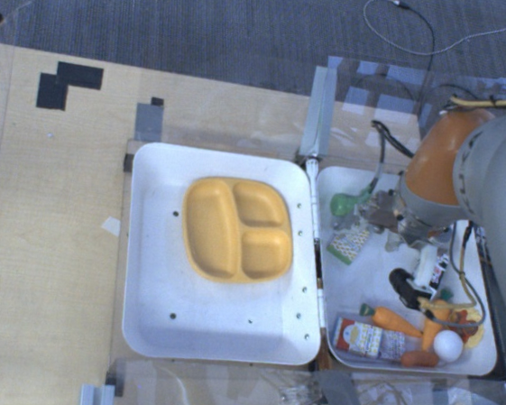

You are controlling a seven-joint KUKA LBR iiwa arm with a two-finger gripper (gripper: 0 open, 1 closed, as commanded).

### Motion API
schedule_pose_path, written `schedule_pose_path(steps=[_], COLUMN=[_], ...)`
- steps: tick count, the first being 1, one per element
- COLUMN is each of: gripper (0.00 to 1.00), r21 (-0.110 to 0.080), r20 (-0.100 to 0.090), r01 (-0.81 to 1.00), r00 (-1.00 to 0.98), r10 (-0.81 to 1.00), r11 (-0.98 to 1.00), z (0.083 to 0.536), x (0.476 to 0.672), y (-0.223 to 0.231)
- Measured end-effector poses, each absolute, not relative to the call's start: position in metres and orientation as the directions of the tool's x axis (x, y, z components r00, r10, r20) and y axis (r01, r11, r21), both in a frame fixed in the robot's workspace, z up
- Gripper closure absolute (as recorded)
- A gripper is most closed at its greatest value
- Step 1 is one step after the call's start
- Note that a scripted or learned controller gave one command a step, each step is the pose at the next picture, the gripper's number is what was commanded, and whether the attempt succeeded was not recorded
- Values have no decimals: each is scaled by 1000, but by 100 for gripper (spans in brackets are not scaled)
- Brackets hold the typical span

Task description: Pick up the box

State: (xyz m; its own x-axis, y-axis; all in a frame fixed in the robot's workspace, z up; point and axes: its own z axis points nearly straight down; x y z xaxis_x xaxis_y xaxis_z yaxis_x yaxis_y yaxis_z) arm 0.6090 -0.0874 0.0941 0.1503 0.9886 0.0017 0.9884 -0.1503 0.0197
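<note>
A flat red and grey box (370, 339) lies on its side along the front wall of the right bin (365, 272). A smaller packet with a green and white pattern (348, 244) lies near that bin's left wall. My gripper (373, 220) hangs low over the back left part of the right bin. It is just above and to the right of the patterned packet, and well behind the red and grey box. Nothing is visibly held.
A green object (344, 203) sits in the right bin's back left corner. An orange carrot (394, 320), a white egg (448, 345) and yellow pieces (460, 316) crowd the front right, next to the box. A yellow divided plate (236, 229) lies in the left bin (151, 303).
</note>
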Motion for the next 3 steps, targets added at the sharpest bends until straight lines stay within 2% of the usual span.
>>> schedule_pose_path(steps=[1,2,3], gripper=[0,0,0], r21=[-39,9,21], r20=[4,1,10], r01=[998,964,898], r00=[56,265,440], r10=[998,964,898], r11=[-56,-265,-440], z=[83,210,130], x=[658,670,602], y=[-90,-88,-93])
